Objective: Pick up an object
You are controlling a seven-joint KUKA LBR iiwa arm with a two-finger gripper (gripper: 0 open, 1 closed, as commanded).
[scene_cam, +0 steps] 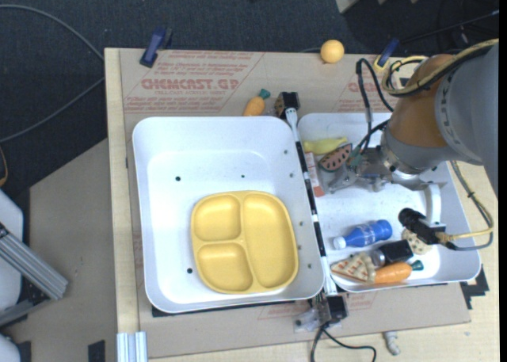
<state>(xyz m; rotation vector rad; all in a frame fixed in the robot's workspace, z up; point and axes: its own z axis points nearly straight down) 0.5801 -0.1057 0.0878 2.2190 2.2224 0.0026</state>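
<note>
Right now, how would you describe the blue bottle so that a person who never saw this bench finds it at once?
Look at the right white bin, the one under the grey arm. Near its front half lies a small blue bottle on its side, its white cap toward the left bin. It is the only blue item there; the things next to it, an orange carrot and a pizza slice, are warm-coloured.

Divided plate (pixel 244 241) in left bin (pixel 158 154)

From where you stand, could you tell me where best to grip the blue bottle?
Probably across the bottle's blue midsection, coming from above. It lies flat, white cap pointing left, with bare bin floor along its upper side; the lower side is crowded.
</note>
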